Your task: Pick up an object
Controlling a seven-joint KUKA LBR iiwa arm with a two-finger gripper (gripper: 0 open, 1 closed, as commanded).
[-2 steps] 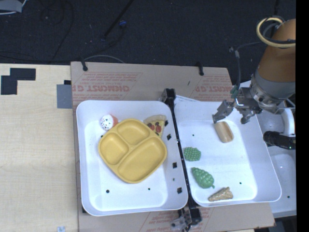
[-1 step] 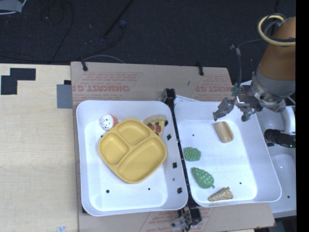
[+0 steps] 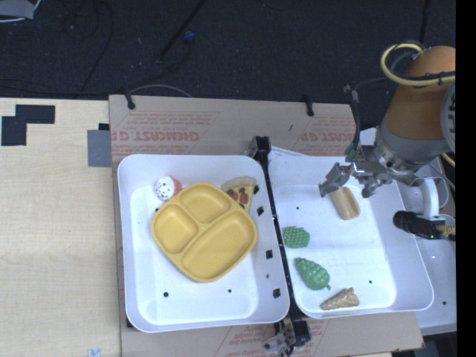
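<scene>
the cardboard (image 3: 223,129) under the bins carries red print, upside down, too blurred to read; a tan, cylinder-shaped bread roll (image 3: 346,203) lies in the right bin (image 3: 405,274), near its far edge; the gripper (image 3: 349,186) hangs spread open just above it, fingers straddling its upper end, grasping nothing.

A dark carpeted floor (image 3: 223,28) with loose black cables (image 3: 97,13) runs along the top. Below it sits a pale wooden bench (image 3: 52,236), marked with black and grey patches near its upper left corner, and a cardboard sheet (image 3: 223,125) printed in red
</scene>
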